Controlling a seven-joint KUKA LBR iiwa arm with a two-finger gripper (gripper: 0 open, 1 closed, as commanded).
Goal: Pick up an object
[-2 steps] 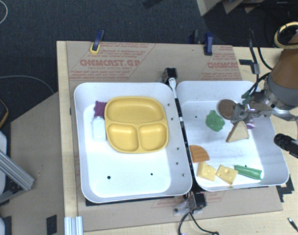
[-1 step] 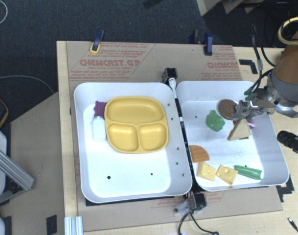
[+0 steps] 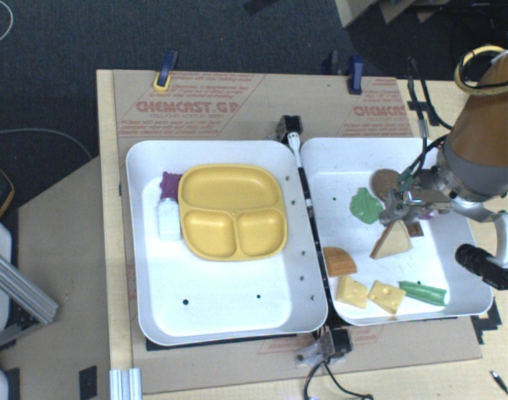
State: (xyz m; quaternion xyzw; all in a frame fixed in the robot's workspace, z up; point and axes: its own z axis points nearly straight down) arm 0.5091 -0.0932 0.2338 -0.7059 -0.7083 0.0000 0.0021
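Two white bins sit side by side on the bench. The left bin (image 3: 153, 290) holds a yellow tray (image 3: 233, 210) with three compartments, lying toward the bin's far side; a purple item (image 3: 169, 185) and a white item (image 3: 168, 220) lie just beside the tray's left edge, the purple one farther, the white one nearer. The right bin (image 3: 337, 161) holds the small objects. A green piece (image 3: 364, 207) lies near the middle, with a brown round piece (image 3: 385, 181) just beyond it on the far side. A tan wedge (image 3: 393, 242) lies just right of the green piece, a small dark brown bit (image 3: 415, 229) touching its right edge. Near the bin's left wall sits an orange-brown piece (image 3: 340, 262). Along the near side lie two yellow cheese blocks (image 3: 351, 292) (image 3: 386, 297) side by side, and a green stick (image 3: 422, 292) just to their right. The arm (image 3: 483, 132) reaches in from the right, and the gripper (image 3: 408, 198) hangs over the right bin's middle, above the far end of the wedge and just right of the green piece. Whether it is spread or closed cannot be told from this angle, and no object can be seen clamped in it.
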